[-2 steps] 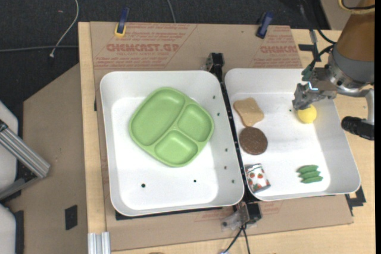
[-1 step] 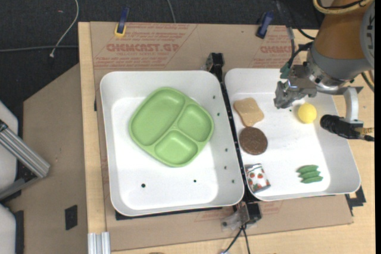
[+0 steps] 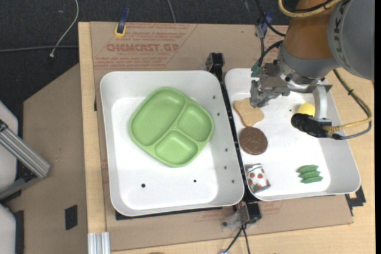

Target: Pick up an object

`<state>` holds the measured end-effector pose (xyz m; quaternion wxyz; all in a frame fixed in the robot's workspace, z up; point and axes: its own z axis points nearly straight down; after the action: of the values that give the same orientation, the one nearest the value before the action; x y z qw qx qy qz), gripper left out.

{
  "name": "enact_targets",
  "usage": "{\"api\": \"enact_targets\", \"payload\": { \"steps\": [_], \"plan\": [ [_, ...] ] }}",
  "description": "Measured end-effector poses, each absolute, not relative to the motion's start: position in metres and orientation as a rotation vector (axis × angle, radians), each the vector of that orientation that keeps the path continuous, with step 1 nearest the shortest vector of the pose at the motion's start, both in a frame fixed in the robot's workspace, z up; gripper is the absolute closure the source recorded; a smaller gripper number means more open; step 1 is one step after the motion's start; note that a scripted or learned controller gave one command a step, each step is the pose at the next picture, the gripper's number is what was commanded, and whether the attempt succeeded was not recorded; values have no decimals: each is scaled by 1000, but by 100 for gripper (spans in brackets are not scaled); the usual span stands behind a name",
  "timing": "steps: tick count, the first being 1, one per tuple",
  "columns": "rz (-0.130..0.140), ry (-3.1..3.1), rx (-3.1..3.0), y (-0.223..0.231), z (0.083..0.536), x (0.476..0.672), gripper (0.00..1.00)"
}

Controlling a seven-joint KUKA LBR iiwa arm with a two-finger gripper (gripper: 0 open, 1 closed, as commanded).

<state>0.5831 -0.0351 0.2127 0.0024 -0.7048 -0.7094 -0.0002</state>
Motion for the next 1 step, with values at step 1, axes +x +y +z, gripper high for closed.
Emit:
{"api": "enact_targets", "payload": {
  "steps": [1],
  "plan": [
    [-5, -2229, -2213, 25, 223, 588, 100]
  ]
}}
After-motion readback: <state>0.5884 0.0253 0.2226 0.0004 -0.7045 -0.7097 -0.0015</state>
